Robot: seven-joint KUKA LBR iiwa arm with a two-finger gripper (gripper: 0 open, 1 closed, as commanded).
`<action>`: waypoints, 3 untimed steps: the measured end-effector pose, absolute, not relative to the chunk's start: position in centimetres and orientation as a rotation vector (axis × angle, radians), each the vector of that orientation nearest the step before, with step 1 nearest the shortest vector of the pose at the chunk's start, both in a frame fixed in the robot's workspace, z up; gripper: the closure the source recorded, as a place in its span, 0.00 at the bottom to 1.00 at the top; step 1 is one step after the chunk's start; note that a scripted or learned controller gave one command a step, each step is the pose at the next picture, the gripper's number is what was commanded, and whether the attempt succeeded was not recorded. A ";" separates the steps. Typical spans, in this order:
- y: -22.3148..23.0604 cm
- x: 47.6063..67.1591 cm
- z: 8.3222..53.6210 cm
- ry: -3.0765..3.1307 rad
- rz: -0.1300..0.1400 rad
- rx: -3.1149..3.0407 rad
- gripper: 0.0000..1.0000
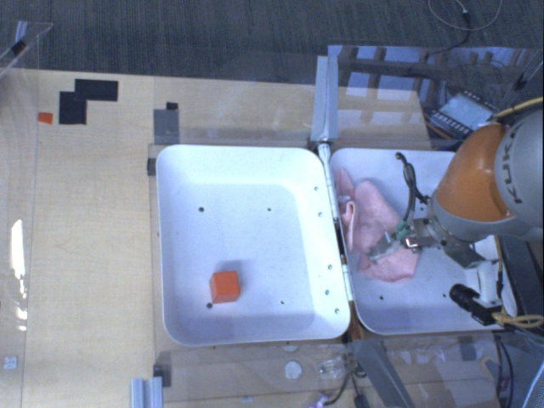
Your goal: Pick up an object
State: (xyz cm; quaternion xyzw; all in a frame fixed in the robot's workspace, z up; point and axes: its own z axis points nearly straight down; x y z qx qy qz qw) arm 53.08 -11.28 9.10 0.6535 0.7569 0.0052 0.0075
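Observation:
A pink cloth point(371, 224) lies crumpled in the right bin point(408, 308), against its left wall. My gripper point(392, 243) is down at the cloth's right side, its tip touching the fabric near the lower fold. An orange cube point(225, 286) sits in the left bin point(246, 177), toward its front left.
The arm's orange band point(473, 187) and grey wrist hang over the right bin's right half. A grey divider post point(324, 100) stands behind the seam between the bins. Black and orange marks point(81, 100) lie on the wooden bench at far left.

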 end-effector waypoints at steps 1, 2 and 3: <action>-11.3 53.1 9.1 2.367 0.016 2.044 0.00; -9.6 52.2 9.1 2.430 0.016 1.961 0.00; -10.0 50.5 9.1 2.400 0.020 1.998 0.00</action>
